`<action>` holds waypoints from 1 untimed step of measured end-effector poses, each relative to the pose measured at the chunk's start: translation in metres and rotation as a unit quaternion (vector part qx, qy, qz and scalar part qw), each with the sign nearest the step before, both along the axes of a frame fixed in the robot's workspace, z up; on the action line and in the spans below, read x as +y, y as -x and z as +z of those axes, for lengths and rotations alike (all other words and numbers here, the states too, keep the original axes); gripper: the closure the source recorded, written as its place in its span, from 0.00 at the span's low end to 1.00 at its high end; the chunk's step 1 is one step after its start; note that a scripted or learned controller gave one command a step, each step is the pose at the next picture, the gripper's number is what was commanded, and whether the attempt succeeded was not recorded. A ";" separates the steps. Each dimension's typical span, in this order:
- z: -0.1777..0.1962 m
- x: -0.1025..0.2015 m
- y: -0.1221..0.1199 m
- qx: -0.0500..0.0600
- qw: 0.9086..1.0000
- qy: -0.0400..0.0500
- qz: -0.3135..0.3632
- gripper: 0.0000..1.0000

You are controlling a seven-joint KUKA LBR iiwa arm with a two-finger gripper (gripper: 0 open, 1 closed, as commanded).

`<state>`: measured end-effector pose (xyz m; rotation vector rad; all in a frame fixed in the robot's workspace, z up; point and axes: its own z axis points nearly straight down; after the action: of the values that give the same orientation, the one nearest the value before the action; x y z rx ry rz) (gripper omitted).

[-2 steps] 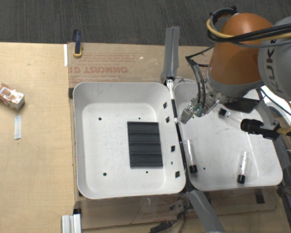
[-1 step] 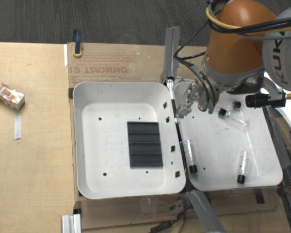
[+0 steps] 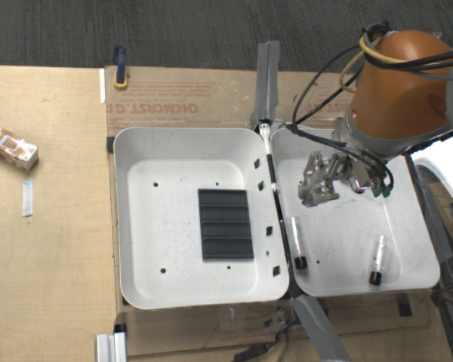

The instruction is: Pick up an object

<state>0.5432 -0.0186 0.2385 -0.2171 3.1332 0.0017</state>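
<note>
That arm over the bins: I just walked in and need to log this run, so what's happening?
The arm reaches over the right bin, its gripper hanging above the bin's upper left part. Two markers lie in that bin: one along its left wall, one near the front right. The left bin holds a black ribbed block. Nothing shows between the fingers.

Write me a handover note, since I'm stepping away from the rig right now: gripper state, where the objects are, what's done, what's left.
Gripper: over the upper left part of the right bin; nothing visibly held.
Objects: black ridged block lying flat mid left bin; one marker along the right bin's left wall, another marker near its front right.
Done: no pick visible yet.
Left: grasp and lift one object; the marker by the left wall looks nearest.
</note>
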 end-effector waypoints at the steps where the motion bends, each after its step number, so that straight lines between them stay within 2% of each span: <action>1: 0.058 0.031 -0.015 -0.002 0.957 0.000 0.289 1.00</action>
<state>0.5583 0.0124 0.2966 -1.1135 2.9332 0.0021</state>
